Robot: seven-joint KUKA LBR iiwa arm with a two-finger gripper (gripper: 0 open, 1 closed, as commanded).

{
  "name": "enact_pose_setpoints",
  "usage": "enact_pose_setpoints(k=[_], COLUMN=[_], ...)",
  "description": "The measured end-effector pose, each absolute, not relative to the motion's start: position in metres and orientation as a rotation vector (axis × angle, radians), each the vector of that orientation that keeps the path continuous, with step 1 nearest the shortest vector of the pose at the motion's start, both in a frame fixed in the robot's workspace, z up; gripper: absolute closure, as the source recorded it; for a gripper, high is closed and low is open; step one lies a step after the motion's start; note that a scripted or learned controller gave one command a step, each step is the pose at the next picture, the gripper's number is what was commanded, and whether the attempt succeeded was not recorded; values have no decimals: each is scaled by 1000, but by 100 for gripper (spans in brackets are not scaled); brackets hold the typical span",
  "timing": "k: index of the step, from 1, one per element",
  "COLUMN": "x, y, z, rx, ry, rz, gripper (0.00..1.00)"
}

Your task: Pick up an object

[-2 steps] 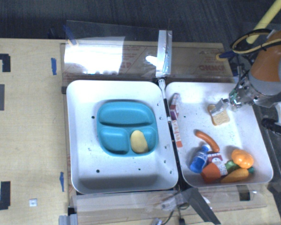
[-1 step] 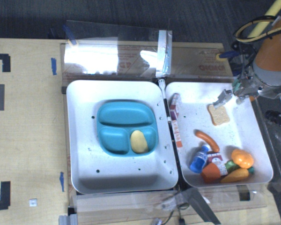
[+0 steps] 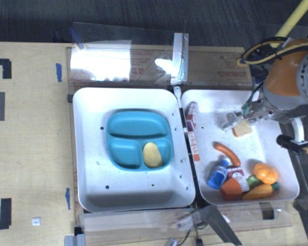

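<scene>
My gripper [image 3: 235, 120] hangs low over the upper middle of the right bin [image 3: 210, 100], with the orange-banded arm reaching in from the right. A small tan bread-like piece [image 3: 243, 130] lies just below and to the right of it, very close or touching. Lower in that bin lie an orange-red sausage [image 3: 227, 152], a blue bottle [image 3: 218, 175], a red piece [image 3: 231, 188], an orange fruit [image 3: 266, 173] and a carrot-like piece [image 3: 259, 191], crowded together at the front.
The left bin [image 3: 87, 137] holds a blue divided tray [image 3: 136, 127] with a yellow oval fruit [image 3: 152, 155] in its lower right compartment. A thin red and white tube [image 3: 190, 118] lies along the right bin's left wall. Cables hang by the arm.
</scene>
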State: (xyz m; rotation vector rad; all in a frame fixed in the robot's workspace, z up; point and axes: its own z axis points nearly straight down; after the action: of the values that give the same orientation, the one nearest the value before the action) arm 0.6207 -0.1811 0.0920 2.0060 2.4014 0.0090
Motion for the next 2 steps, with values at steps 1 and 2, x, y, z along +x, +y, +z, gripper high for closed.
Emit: enact_pose_setpoints(k=[1,2], x=[624,623], y=[-182,-182], z=[106,105], rx=[2000,2002], ry=[2394,2395], rz=[15,14], gripper=[100,0])
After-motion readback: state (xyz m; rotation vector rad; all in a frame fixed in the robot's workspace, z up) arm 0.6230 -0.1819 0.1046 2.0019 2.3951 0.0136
